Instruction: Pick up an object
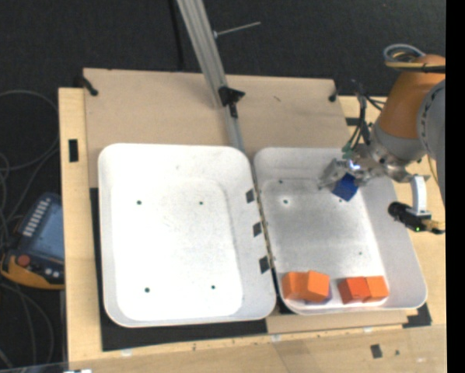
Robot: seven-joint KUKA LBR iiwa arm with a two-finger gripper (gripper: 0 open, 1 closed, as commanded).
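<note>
Blue block (344, 188) at tool (343, 179), right bin (388, 239), tan bench (162, 107)

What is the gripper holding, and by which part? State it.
The gripper appears to hold a small blue block by its upper end, above the right bin; the exact finger contact is too small to tell.

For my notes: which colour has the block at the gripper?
Blue. The block sits at the gripper, seen best in the camera view.

Two white bins (178, 231), two orange blocks (305, 285), one blue block (344, 187).
</note>
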